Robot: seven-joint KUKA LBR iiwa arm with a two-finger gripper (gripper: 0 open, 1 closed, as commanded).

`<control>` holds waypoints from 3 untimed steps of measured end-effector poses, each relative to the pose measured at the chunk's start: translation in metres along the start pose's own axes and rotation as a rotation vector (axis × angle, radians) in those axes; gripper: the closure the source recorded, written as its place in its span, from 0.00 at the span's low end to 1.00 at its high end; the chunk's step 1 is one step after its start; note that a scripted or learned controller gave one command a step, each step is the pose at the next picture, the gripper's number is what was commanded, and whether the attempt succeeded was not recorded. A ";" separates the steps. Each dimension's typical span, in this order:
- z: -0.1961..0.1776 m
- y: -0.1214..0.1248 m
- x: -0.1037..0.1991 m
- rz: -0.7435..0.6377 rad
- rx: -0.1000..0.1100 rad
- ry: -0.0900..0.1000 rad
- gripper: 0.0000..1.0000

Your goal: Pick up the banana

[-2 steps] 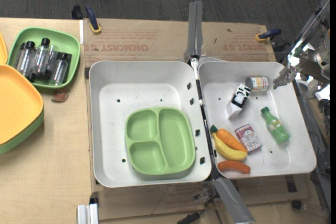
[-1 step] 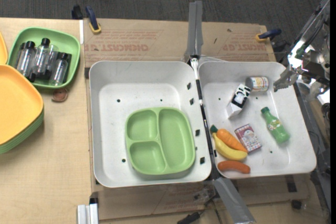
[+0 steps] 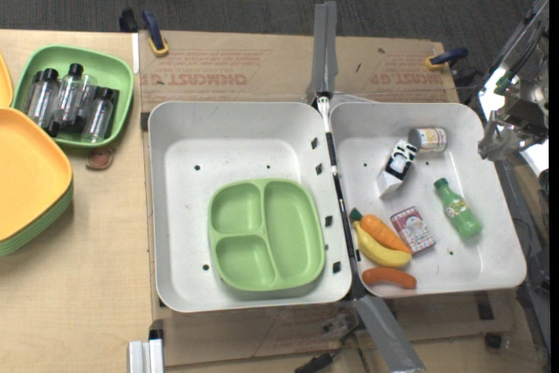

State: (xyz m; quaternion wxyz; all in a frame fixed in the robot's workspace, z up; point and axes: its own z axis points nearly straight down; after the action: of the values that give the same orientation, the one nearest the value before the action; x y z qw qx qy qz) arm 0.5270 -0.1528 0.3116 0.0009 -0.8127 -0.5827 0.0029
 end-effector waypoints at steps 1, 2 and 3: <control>0.036 0.090 -0.033 -0.092 -0.003 0.001 1.00; 0.072 0.136 -0.001 -0.416 -0.006 0.001 1.00; 0.179 0.063 0.002 -0.581 -0.004 0.002 1.00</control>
State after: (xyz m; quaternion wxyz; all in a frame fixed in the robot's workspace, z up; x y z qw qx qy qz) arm 0.5865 -0.1713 0.1318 0.0005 -0.6119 -0.7909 0.0003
